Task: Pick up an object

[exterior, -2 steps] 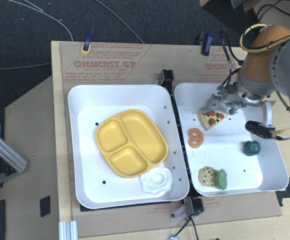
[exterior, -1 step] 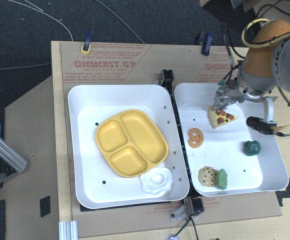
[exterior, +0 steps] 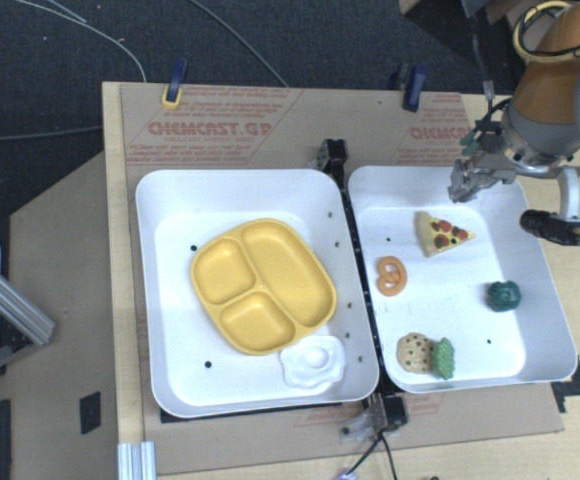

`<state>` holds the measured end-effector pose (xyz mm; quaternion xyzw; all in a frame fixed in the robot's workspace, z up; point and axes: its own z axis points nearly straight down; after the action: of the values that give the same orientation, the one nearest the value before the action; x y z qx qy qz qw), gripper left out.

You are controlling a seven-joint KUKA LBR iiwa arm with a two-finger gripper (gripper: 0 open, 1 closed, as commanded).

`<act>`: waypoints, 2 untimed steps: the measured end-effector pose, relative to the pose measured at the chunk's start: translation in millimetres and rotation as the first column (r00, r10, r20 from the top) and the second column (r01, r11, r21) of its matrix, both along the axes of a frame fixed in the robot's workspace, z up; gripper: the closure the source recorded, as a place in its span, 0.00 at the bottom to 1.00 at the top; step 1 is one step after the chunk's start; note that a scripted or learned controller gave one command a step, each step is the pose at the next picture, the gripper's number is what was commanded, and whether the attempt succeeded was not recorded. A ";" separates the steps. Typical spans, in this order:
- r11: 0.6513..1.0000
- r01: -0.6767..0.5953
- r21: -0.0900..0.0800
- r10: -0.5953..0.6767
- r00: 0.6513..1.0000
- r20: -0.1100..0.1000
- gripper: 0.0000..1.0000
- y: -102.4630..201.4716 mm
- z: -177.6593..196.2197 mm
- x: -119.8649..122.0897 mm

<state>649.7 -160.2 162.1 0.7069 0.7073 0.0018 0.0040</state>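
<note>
A pretzel (exterior: 391, 275) and a pizza slice (exterior: 440, 233) lie in the right bin (exterior: 540, 358). The slice is judged light and stiff; its straight edges should be pinched. The gripper (exterior: 466, 187) hovers nearby; finger state cannot be told.

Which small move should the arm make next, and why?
Probably shift the gripper a little toward the near-left and lower it over the pizza slice: it hangs at the right bin's far edge, holding nothing, and the slice lies closest.
</note>
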 end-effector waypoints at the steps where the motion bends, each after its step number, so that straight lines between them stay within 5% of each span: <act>1: 1.000 0.000 0.001 0.000 1.000 0.000 1.00 1.7 44.2 1.1; 2: 1.000 0.000 0.001 0.000 1.000 -0.002 1.00 1.5 73.5 2.3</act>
<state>652.0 -158.7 235.6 0.7068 0.7074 0.0015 0.0030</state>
